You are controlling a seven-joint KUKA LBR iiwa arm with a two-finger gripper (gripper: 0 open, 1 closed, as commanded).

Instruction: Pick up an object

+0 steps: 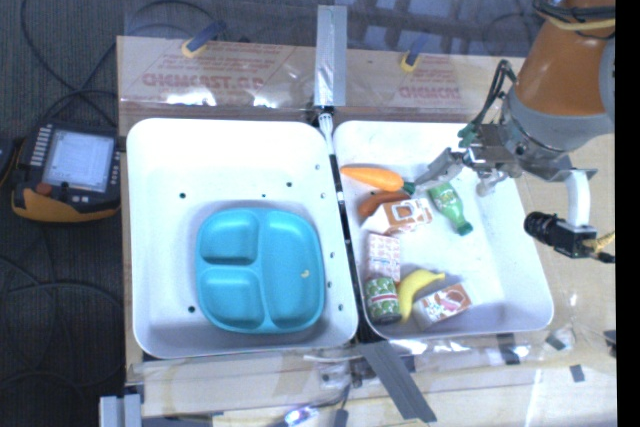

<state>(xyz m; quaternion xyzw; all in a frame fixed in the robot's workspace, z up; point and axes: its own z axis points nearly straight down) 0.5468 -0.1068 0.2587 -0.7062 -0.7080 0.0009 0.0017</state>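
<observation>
The bench (220, 80) bears two white bins (160, 155) side by side.

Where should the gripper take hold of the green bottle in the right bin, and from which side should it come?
Probably from above, across the middle of the green bottle. It lies flat on the right bin's floor, slanting, so the fingers should close across its narrow width. The side toward the bin's bare floor is free; the small carton lies near its other side. The gripper is just above it.

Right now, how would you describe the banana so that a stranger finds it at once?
Look in the right bin, near its front edge. The banana lies there between a green can and a red-labelled packet. It is the only plain yellow, curved item among them.
</observation>
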